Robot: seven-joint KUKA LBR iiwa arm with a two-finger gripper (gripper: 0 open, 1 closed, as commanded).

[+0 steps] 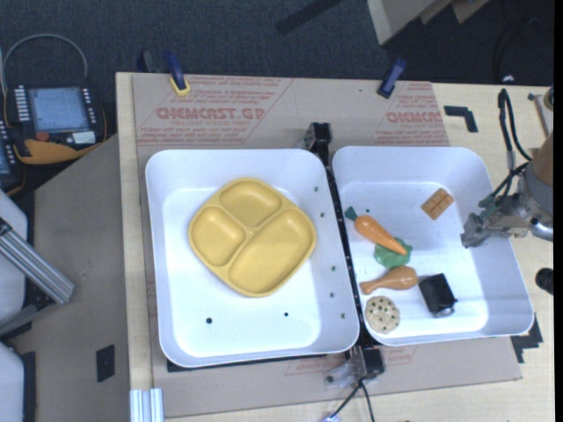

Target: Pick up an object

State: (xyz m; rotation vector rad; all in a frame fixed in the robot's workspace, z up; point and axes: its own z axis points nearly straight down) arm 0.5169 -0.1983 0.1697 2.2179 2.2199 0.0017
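Note:
The right bin [387, 170] holds a toy carrot [380, 233], a green piece [389, 253] beneath it, a tan drumstick [391, 280], a round cookie [382, 313], a black block [436, 293] and a small brown waffle piece [436, 203]. My gripper [479, 229] hangs over the right side of this bin, to the right of the waffle piece and above the black block. Nothing is visible between its fingers.
The left bin [167, 262] carries a yellow divided plate [252, 236]. A black clamp [318, 135] sits between the bins at the back. Cables [508, 121] run along the right edge. A teach pendant [53, 112] lies off the bench at far left.

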